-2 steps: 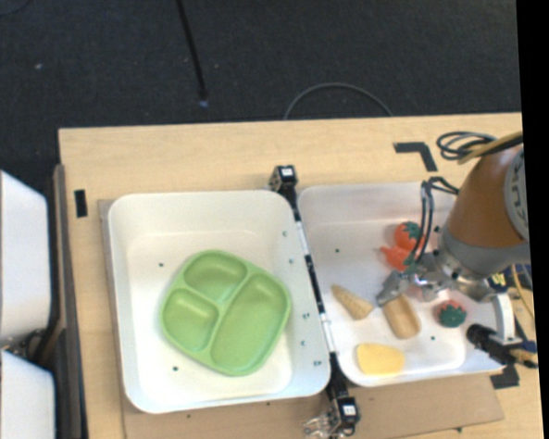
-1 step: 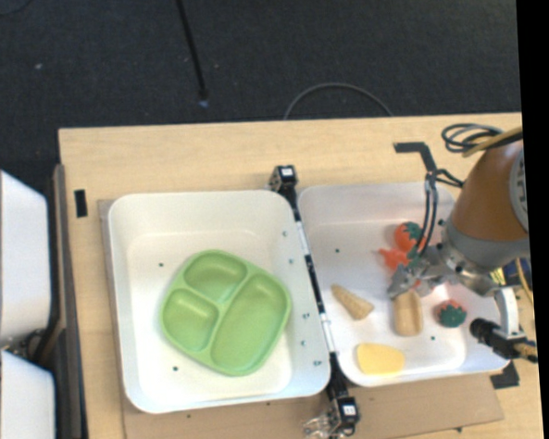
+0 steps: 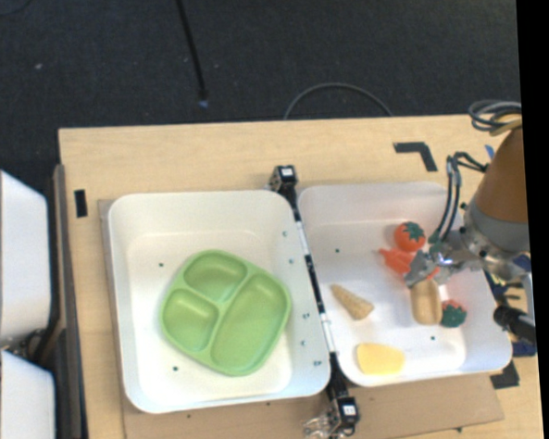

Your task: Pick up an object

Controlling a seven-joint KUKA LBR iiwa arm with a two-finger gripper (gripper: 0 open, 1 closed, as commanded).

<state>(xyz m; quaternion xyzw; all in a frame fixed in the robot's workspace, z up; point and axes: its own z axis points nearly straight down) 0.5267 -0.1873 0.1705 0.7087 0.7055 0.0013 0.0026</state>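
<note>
The right bin (image 3: 348,205) holds several toy foods. An orange carrot-like piece (image 3: 395,258) lies beside a red tomato (image 3: 408,234) near the bin's middle right. A tan bread-like piece (image 3: 425,302) lies below them, with a red strawberry (image 3: 453,313) to its right. A beige cone (image 3: 352,302) sits toward the bin's left, and a yellow wedge (image 3: 380,358) lies at the front. My gripper (image 3: 428,267) hangs low over the right side of this bin, just above the tan piece and beside the carrot. Nothing shows held between its fingers.
The left bin (image 3: 129,269) carries a green divided plate (image 3: 226,311). Cables and the arm's orange band (image 3: 506,177) crowd the right bin's right wall. A black divider strip (image 3: 305,258) runs between the bins. A white box (image 3: 17,248) stands off the bench's left edge.
</note>
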